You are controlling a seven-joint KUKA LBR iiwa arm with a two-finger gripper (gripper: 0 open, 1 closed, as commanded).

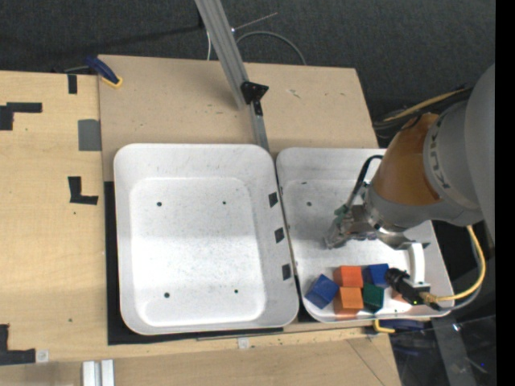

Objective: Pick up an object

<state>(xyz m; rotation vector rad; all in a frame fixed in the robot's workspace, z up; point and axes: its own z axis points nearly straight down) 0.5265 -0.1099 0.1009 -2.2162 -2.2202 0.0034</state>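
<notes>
Several small blocks lie in the near corner of the right bin (310, 167): a blue block (321, 290), two orange blocks (351, 276) (350, 297), a green block (372, 297) and another blue one (377, 274). My gripper (341, 233) hangs over the middle of the right bin, just above and left of the blocks. Nothing shows between its fingers. The arm's orange band and grey body cover the bin's right side.
The left bin (121, 215) stands beside the right one, their rims touching. A slanted metal bar (229, 47) runs down from the top to the bins' far edge. A yellow cable (475, 272) loops off the right bin's near corner.
</notes>
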